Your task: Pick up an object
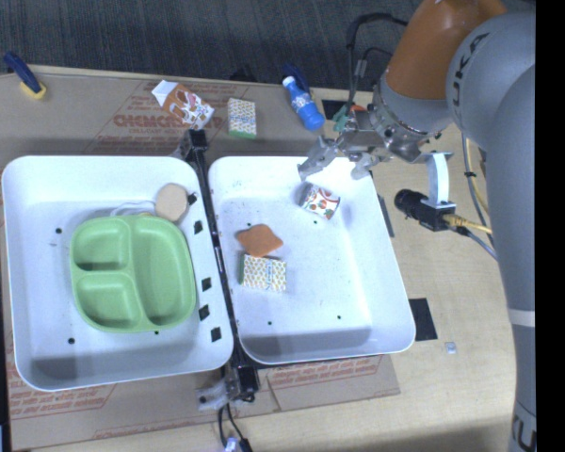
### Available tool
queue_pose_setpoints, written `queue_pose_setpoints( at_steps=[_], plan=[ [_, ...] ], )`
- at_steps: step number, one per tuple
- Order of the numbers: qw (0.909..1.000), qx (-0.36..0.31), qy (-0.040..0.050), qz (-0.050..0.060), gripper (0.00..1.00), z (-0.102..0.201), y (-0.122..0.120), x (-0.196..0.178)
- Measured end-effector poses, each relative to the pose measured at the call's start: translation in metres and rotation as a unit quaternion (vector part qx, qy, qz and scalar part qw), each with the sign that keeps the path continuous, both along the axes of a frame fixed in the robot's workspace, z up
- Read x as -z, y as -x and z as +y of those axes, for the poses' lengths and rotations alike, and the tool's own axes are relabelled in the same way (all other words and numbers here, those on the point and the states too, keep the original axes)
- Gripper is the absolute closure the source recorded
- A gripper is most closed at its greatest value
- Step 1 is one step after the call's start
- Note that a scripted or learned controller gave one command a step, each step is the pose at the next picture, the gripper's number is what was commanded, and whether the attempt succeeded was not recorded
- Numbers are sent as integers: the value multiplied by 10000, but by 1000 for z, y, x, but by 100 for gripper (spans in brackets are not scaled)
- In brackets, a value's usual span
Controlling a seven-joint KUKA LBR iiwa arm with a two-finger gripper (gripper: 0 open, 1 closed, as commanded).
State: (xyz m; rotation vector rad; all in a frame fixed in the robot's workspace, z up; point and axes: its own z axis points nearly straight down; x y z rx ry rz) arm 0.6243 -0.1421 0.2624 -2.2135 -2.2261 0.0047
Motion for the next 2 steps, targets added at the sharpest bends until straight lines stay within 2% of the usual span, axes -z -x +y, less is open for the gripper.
queue_pose_setpoints(
  at_steps=[1, 2],
  plan=[
    [10000, 5, -4, -1, 0, 26, 18, 167],
    [10000, -18, 6, 12, 100, 26, 18, 157]
  ],
)
